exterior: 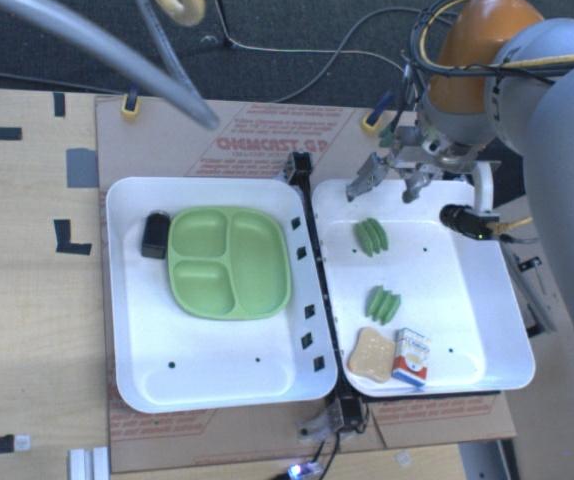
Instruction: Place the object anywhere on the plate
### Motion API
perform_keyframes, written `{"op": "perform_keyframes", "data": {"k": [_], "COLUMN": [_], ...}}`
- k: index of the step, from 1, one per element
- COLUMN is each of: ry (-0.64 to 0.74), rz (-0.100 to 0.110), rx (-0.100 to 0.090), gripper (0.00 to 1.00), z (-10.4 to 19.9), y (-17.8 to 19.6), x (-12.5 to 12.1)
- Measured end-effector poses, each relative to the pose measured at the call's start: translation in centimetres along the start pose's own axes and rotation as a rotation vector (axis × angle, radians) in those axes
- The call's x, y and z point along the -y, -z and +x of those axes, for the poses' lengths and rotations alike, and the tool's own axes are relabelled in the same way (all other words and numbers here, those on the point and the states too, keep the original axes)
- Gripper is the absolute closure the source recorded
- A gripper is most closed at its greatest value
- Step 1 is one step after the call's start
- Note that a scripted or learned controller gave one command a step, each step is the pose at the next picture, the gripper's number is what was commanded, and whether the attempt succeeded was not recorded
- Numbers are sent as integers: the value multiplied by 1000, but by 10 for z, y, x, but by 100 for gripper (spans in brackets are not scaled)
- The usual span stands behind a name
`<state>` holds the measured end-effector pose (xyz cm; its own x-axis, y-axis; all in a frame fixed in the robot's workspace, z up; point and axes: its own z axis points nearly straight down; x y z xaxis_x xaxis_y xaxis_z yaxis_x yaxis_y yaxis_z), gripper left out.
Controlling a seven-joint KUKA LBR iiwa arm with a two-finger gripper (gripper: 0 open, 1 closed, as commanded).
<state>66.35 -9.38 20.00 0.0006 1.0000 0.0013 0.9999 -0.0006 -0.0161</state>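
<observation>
- The gripper [387, 180] hangs over the far rim of the right bin [487, 298], its two thin metal fingers spread apart and holding nothing.
- Just at 6 o'clock of it lies a ribbed green pod bunch [371, 236].
- A second green bunch [383, 303], a tan bread slice [371, 355] and a small printed carton [412, 357] sit toward the near rim.
- The glossy green plate [230, 264], rounded and three-sectioned, sits in the left bin [137, 358], with a black block [155, 235] touching its 9 o'clock edge.

plate [230, 264] in left bin [127, 298], toast [371, 355] in right bin [487, 318]
</observation>
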Motion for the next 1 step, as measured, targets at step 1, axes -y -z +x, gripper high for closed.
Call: {"op": "perform_keyframes", "data": {"k": [1], "ry": [3], "rz": [-14], "rx": [1], "gripper": [0], "z": [0], "y": [9], "x": [-3]}}
